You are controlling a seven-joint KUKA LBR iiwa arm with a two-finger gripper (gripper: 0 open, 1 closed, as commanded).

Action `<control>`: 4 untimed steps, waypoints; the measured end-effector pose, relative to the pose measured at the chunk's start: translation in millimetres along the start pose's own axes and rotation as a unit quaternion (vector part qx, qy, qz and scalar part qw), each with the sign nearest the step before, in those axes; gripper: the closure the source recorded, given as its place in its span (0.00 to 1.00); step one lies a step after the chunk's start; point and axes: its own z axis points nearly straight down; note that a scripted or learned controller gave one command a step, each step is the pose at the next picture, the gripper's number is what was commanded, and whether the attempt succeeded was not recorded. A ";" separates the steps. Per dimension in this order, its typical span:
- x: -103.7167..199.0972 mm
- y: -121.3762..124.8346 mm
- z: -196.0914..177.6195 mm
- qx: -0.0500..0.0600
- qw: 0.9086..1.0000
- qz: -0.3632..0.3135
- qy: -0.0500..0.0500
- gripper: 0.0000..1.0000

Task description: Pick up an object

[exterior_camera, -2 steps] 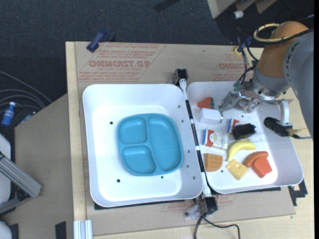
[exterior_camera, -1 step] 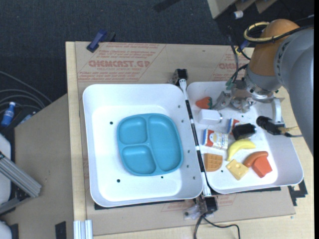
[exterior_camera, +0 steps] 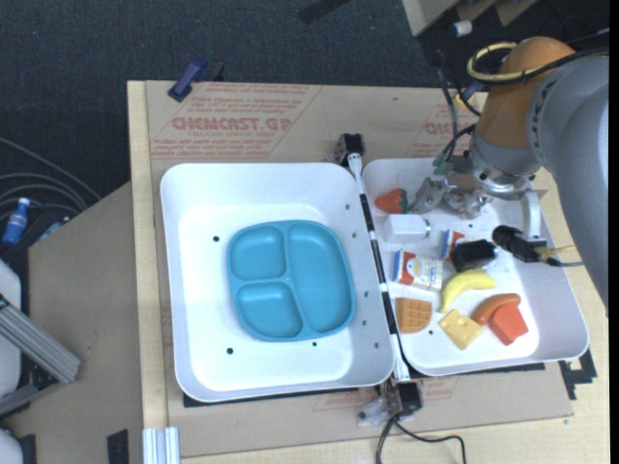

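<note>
Camera view, pincer low in right bin, grip state unclear, banana lying crosswise.

Two bins, left and right: white. Divided plate: light blue. Banana: yellow. Cheese wedge: pale yellow. Waffle: tan, grid pattern. Carton: white with red and blue print. Block: plain white. Arm: grey, orange band. Bench: tan with red lettering.
</note>
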 end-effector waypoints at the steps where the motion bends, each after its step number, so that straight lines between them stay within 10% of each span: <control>1: -3.3 -3.0 -9.3 0.006 1.000 0.001 -0.002 1.00; 2: -2.6 -1.5 -10.6 0.004 1.000 0.000 -0.002 0.00; 3: -19.3 -93.4 2.9 -0.016 1.000 -0.005 0.004 0.00; 4: -18.9 -93.1 -7.2 -0.017 1.000 -0.005 0.004 1.00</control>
